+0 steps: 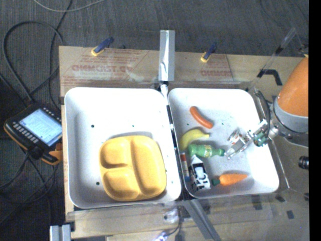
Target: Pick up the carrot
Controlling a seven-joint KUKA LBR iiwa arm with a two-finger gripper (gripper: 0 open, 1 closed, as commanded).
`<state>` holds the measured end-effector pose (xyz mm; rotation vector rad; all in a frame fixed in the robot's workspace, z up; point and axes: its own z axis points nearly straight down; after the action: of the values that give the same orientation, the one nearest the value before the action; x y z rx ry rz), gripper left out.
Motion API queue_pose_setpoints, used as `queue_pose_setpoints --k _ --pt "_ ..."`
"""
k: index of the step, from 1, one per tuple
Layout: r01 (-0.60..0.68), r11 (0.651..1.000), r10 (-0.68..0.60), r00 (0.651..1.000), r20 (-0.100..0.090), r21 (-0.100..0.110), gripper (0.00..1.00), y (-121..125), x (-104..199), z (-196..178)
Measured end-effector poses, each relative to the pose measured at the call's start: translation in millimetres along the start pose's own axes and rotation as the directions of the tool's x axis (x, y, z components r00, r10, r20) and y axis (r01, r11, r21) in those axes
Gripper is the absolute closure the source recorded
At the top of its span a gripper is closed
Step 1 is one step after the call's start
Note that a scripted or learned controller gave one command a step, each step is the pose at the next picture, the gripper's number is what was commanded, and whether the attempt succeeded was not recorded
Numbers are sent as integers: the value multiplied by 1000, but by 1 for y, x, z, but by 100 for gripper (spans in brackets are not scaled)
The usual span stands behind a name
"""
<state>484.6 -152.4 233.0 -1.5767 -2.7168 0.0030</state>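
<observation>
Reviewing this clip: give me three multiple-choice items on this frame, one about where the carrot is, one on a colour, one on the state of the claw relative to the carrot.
1. Where does the carrot lie?
A. In the left bin, on the tray
B. In the right bin, near its front edge
C. On the bench outside both bins

2. What colour is the divided tray in the left bin?
A. Yellow
B. Blue
C. White

3. How does the claw stand to the carrot?
A. Clamped around it
B. Apart from it, farther from the camera
C. Carrying it over the left bin

Answers:
1 B: it rests in the right bin, beside the black-and-white packet.
2 A: the tray is plainly yellow.
3 B: bare bin floor shows between them.
</observation>
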Motion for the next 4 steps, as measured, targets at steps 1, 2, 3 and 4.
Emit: queue_pose_setpoints --k 1,2,3,4 --pt "317 948 -317 948 1 -1 0 -3 -7 -21" --pt "144 990 -144 990 -2 -1 0 -8 -14 -6" --pt "197 980 -197 980 -1 0 0 -17 -29 38" --pt "224 975 -224 975 -1 -2 0 -5 -11 12"
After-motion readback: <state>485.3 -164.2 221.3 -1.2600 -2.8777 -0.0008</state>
